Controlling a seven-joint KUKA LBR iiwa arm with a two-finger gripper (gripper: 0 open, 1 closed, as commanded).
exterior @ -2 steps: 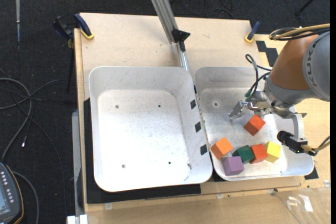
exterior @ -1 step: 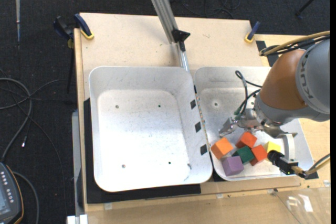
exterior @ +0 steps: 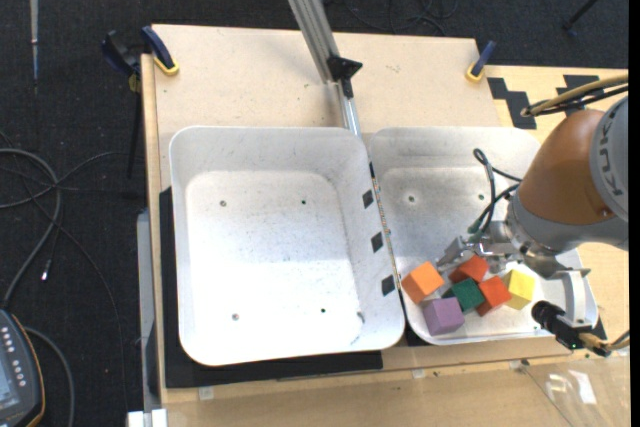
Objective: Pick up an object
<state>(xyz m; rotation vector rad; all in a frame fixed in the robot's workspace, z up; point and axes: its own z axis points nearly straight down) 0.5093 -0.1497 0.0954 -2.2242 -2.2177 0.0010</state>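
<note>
Several small blocks lie clustered in the near part of the right bin (exterior: pixel 430 175): an orange one (exterior: pixel 423 281), a purple one (exterior: pixel 443 315), a green one (exterior: pixel 465 295), two red ones (exterior: pixel 472 269) (exterior: pixel 494 293) and a yellow one (exterior: pixel 521 287). My gripper (exterior: pixel 478 248) reaches in from the right and hangs low over the cluster, just above the upper red block. The wrist covers the fingers, and I see no block between them.
The left bin (exterior: pixel 270 245) sits beside the right one, sharing a raised middle rim (exterior: pixel 375 225). A slanted metal pole (exterior: pixel 305 5) rises from the bench behind the bins. Clamps (exterior: pixel 160 50) (exterior: pixel 480 60) grip the board's far corners.
</note>
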